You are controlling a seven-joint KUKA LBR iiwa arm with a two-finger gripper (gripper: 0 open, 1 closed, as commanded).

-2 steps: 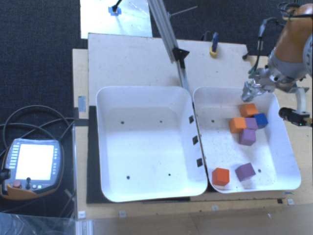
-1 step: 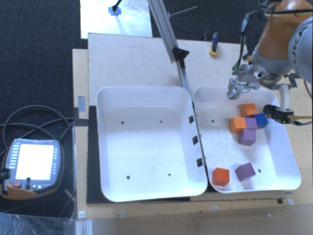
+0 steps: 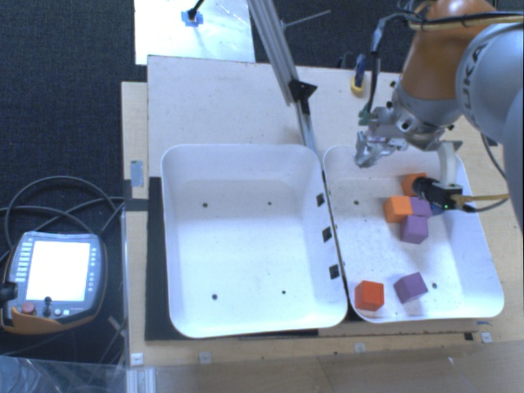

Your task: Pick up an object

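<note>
Camera view: gripper (image 3: pixel 370 155) hovers over right bin's (image 3: pixel 471 301) far-left corner, nothing seen between fingers; open or closed, cannot tell. Nearest block, orange cube (image 3: pixel 398 209), lies just right and toward camera from it. Count: orange blocks three, purple blocks three. Left bin (image 3: pixel 176 219) beside.

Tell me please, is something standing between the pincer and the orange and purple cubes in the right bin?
Nothing visible does. The pincer hangs over the far left part of the right bin, and bare bin floor lies between it and the nearest orange cube.
</note>
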